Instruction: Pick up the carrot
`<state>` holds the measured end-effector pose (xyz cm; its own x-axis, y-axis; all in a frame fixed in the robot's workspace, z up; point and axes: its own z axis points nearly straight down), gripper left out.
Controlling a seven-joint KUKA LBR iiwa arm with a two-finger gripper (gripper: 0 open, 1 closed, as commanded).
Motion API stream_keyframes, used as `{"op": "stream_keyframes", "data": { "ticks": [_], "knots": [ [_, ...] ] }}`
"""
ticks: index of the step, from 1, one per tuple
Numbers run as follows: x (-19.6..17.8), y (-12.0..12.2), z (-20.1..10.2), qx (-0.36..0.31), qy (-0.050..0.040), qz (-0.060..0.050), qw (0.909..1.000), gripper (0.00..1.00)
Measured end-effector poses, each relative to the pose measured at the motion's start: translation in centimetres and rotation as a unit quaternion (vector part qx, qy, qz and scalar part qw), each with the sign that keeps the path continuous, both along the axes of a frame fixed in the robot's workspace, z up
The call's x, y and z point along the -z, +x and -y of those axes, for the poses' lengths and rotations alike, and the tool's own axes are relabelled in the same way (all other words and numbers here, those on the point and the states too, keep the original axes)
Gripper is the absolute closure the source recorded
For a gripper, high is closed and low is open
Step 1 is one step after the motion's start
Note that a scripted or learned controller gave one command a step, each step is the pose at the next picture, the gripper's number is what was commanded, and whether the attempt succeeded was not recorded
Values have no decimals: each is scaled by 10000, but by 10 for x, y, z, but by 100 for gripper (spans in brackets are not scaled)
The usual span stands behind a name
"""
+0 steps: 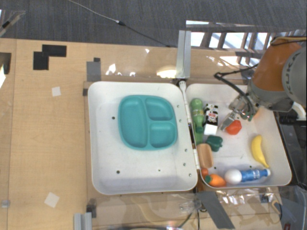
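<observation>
The carrot (217, 180), small and orange, lies in the near left corner of the right bin (283, 147), against a white egg (233, 176). My gripper (231, 119) hangs over the middle of that bin, well behind the carrot and to its right. A red-orange rounded item (234, 127) sits right at the gripper's tip; whether it is touched is unclear.
The right bin also has a banana (259, 150), a blue bottle (254, 175), a tan block (205, 155), a dark green item (214, 142), a white cube (210, 128), a cow-patterned item (211, 113) and a green bottle (195, 110). A teal divided plate (146, 122) lies in the left bin (103, 166).
</observation>
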<state>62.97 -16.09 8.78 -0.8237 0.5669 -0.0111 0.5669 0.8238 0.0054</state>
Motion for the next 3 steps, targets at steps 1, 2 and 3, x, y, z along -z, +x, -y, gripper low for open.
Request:
{"op": "stream_keyframes", "data": {
  "ticks": [1, 2, 3],
  "knots": [
    [-1, -65, 47, -349, -17, -2, 9994, 0],
    [-44, -4, 43, -14, -3, 10, 10000, 0],
    [-2, -75, 44, -1023, -22, 12, 9947, 0]
  ]
}}
